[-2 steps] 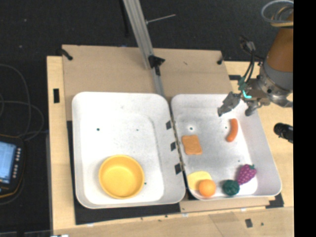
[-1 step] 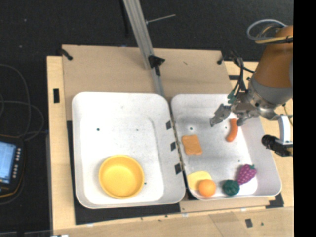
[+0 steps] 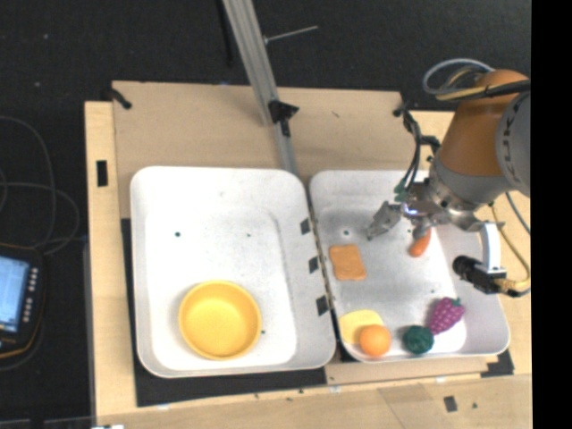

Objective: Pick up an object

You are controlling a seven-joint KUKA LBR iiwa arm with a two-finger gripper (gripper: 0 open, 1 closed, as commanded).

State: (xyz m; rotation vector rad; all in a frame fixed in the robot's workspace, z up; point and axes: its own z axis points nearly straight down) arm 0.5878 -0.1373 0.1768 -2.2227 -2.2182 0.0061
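We are looking down on a robotics lab or test cell, not a home. A plain board desk (image 3: 223,128) carries two shallow white bins: the left bin (image 3: 214,204) and the right bin (image 3: 375,195), side by side. A grey and orange industrial arm (image 3: 478,146) reaches in from the right. A metal mast (image 3: 255,52) stands at the far side, loose cables (image 3: 36,204) trail over the dark floor (image 3: 89,34), and a handheld control screen (image 3: 16,298) sits at the left.

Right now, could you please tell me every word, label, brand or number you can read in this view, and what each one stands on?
No text can be read here.
The lit blue screen of the black handheld device at the left edge is too small and blurred to read.
The two shallow white bins show no readable label.
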